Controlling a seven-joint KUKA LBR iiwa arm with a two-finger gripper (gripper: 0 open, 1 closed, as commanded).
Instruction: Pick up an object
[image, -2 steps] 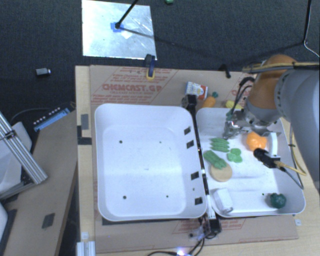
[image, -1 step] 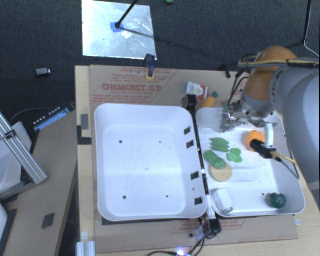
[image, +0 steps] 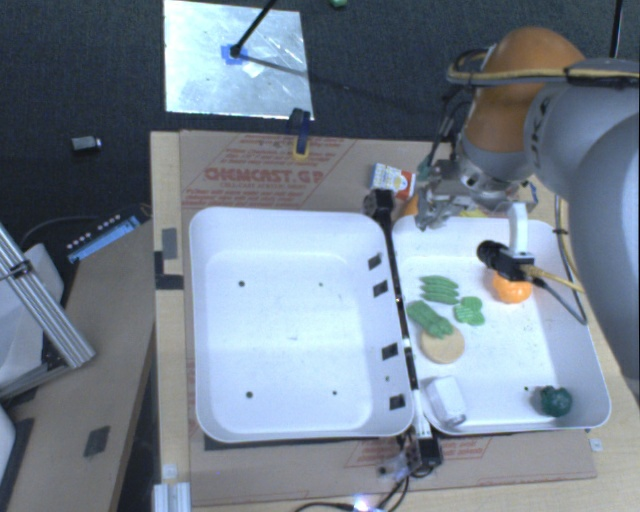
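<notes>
Gripper over right bin, at its 11 o'clock corner. Green pieces and tan disc mid-bin; orange object at 2 o'clock; dark green ball at 5 o'clock.

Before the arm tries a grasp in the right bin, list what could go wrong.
1. The green pea pods, green leafy piece and tan round disc lie touching; a grasp may catch several or slip.
2. The small white block sits against the right bin's wall, leaving little finger room.
3. The round dark green object might roll.

Even, bright overhead light, white bins nearly washed out, soft overall focus.
</notes>
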